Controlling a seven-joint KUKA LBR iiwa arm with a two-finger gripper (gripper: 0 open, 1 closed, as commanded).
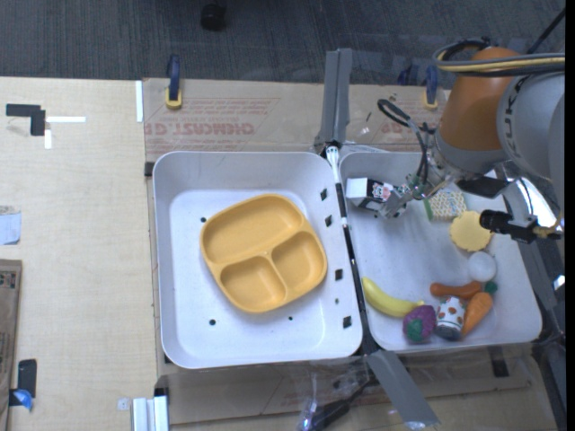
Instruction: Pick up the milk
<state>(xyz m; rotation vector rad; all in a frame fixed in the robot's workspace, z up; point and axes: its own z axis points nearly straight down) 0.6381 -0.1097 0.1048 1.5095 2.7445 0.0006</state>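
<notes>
Desk (pixel 81 241), pale wood, is carrying 2 shallow white bins side by side.

Left bin (pixel 180 330): 1 yellow 3-compartment plate (pixel 262 252), sitting near the middle.

Right bin (pixel 517 317): 1 milk carton (pixel 367 191), white with dark print, lying near the bin's far left corner, just beside the divider. 1 banana (pixel 386 299), 1 purple-and-green fruit (pixel 417 324), 1 small can (pixel 449 315) and 2 carrots (pixel 471 299) are clustering along the near edge. 1 white egg-like ball (pixel 481 266), 1 pale yellow disc (pixel 470 232) and 1 speckled block (pixel 445 205) are lying toward the right side.

Arm (pixel 503 106), grey with orange band, is reaching in over the far right corner. Tool (pixel 395 202) is sitting just beside the milk carton, touching or nearly so; its opening is too small to read, so I cannot tell.
</notes>
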